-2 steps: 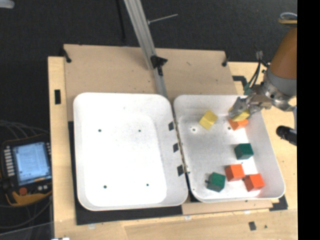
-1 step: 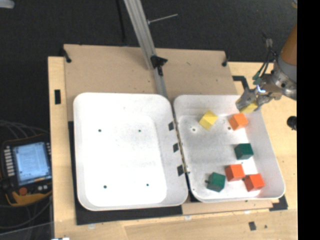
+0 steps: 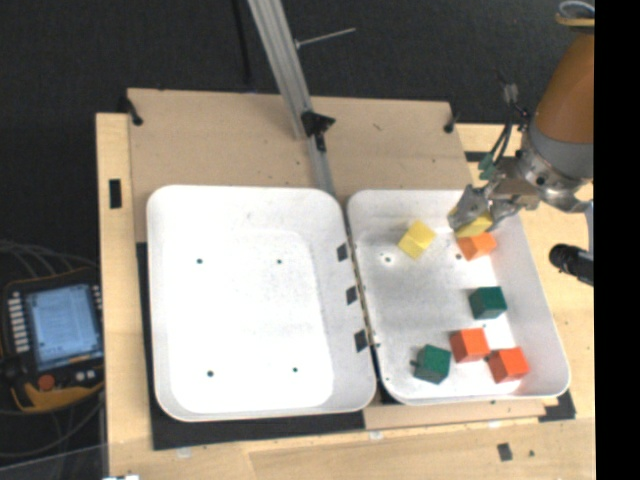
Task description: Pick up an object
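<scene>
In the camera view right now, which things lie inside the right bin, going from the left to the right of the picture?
Yellow block → green block near the bin's front → orange block beside it → green block at mid-right → front-right orange block. The orange block under the gripper overlaps in order, so I omit it.

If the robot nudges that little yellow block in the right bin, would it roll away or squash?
The yellow block looks cube-shaped with flat faces, so it would probably slide or tip over rather than roll. Its crisp edges suggest it is stiff. Being small, it is likely light.

One fixed camera is looking down at a slant from well above the worktop (image 3: pixel 250 138), taking in both white bins (image 3: pixel 170 298) side by side.
</scene>
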`<state>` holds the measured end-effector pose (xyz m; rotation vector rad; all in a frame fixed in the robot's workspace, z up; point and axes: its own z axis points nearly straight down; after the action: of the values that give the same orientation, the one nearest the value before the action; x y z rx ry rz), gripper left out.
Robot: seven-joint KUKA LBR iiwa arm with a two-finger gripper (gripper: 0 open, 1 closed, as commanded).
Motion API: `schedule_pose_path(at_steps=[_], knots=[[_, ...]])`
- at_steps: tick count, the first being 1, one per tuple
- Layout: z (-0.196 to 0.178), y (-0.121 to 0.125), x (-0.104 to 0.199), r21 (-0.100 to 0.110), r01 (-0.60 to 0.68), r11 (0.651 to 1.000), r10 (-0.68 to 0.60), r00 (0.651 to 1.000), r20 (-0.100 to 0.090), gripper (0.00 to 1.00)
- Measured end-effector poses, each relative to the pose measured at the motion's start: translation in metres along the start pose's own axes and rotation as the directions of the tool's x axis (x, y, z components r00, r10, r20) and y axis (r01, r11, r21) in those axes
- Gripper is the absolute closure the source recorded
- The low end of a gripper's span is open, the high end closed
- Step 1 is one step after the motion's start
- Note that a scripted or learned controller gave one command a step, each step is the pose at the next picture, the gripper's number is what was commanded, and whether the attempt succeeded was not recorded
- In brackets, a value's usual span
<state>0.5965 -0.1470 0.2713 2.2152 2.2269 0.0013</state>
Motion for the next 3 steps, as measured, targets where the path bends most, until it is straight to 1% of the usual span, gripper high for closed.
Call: schedule_pose_path(at_steps=[1,2,3], knots=[[0.010,-0.023,0.045,0.003,0.000,1.000,0.000,1.000,0.000,1.00],[0.021,-0.039,0.088,0.002,0.000,1.000,0.000,1.000,0.000,1.00],[0.034,-0.054,0.138,0.003,0.001,1.000,-0.001,1.000,-0.001,1.00]])
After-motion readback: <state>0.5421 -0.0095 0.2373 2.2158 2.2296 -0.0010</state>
